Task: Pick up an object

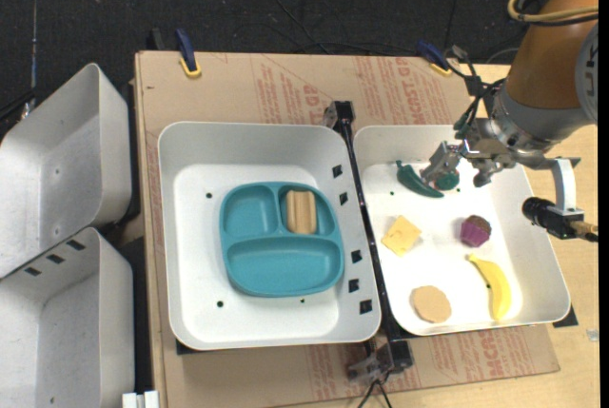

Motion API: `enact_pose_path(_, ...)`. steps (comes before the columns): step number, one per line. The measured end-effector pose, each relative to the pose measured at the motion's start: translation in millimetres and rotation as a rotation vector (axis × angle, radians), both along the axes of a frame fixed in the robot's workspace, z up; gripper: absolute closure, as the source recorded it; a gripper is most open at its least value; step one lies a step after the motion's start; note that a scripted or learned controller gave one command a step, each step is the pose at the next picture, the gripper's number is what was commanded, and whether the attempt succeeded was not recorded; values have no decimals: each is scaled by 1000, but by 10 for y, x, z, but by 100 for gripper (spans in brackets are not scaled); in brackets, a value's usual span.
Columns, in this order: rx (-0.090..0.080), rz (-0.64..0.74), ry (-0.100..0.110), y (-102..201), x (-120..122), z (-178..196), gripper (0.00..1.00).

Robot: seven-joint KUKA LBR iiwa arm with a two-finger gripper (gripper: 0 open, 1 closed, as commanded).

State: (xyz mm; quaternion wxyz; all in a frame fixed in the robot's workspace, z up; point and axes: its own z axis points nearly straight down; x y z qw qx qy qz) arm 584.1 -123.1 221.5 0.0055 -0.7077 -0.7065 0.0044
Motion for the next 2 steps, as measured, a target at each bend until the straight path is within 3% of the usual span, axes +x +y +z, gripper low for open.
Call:
enact_pose_path(1, -2, 3, -14, 4, 28, 74, 0)
enact_pose_path(2, -1, 1, -8, 38, 26, -566, 0)
